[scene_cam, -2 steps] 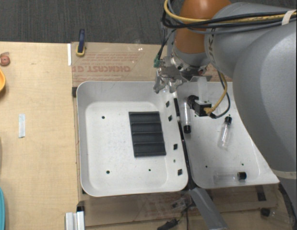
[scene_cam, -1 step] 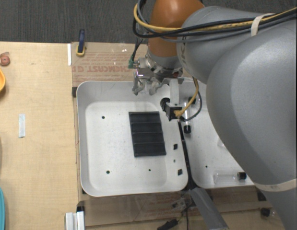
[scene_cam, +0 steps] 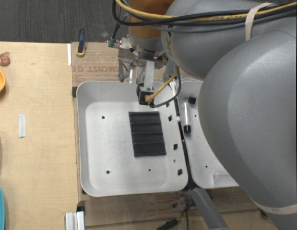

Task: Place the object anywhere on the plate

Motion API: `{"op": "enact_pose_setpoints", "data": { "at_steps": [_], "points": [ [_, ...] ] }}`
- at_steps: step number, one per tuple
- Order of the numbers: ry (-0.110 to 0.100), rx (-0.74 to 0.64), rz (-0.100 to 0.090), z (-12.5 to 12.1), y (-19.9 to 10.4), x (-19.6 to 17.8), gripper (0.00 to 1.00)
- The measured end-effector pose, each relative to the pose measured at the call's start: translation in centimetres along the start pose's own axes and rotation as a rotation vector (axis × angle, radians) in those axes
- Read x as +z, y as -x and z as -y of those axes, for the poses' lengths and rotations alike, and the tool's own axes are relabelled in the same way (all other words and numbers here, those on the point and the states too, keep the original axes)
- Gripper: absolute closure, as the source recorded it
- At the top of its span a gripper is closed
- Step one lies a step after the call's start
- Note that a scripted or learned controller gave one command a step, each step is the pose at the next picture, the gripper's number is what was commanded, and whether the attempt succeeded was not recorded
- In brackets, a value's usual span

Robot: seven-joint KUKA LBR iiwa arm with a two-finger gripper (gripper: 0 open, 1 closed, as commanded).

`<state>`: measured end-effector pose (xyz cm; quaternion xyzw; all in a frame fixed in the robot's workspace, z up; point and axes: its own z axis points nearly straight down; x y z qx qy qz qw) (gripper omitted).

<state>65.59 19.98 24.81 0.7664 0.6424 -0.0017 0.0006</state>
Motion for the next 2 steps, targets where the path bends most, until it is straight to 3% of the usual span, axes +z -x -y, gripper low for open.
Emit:
{"op": "enact_pose_setpoints", "data": {
  "at_steps": [1,2],
  "points": [
    [0.0,-0.208,0.0,0.2,-2.8,0.6,1.0],
    [-0.002,-0.229,0.0,3.5,-1.3,1.9,1.0]
  ]
}}
